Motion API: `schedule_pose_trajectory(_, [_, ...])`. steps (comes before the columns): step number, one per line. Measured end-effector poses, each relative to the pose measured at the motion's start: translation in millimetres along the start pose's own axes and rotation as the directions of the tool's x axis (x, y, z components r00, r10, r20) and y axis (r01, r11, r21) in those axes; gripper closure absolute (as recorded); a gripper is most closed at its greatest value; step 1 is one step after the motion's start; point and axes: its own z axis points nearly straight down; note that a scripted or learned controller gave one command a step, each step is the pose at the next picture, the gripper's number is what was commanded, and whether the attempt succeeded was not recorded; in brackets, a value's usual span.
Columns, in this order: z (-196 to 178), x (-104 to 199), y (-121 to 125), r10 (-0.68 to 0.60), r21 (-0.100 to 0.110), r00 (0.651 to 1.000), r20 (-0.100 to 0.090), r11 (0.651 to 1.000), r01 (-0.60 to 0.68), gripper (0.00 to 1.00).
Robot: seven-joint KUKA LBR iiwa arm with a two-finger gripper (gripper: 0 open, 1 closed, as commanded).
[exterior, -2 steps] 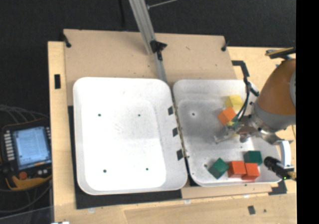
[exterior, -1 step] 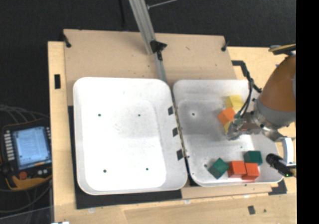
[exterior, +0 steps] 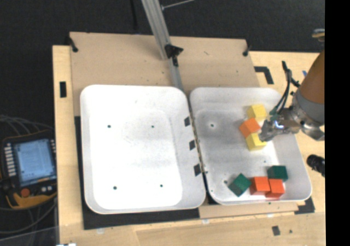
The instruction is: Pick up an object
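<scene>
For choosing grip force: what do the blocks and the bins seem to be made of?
Blocks, e.g. the orange block and green block: probably painted wood or foam, going by the flat matte colours and sharp edges; the look cannot settle which. Right bin and left bin: likely moulded plastic, white, smooth, with rounded corners and grey scuffs.

yellow block (exterior: 254,141) | right bin, mid-right | below orange block (exterior: 249,127)

Both bins are white: the left bin (exterior: 134,146) carries a faint grey speckle and a few dark dots, as does the right bin (exterior: 219,146). Inside the right bin lie two yellow blocks (exterior: 256,112) (exterior: 254,141), an orange block (exterior: 249,127), two green blocks (exterior: 239,184) (exterior: 278,172) and two more orange blocks (exterior: 260,185) (exterior: 276,187). The desk (exterior: 65,130) is pale wood. The arm (exterior: 314,83) shows orange above grey.
</scene>
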Motion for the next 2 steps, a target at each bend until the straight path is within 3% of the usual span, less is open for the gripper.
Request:
schedule_pose_trajectory(1, [-7.1,-0.9,0.9,-0.001,0.006,1.000,-0.003,1.000,0.001,1.00])
schedule_pose_trajectory(2, [-8.8,59.3,10.6,-0.006,0.007,1.000,-0.005,1.000,0.006,1.00])
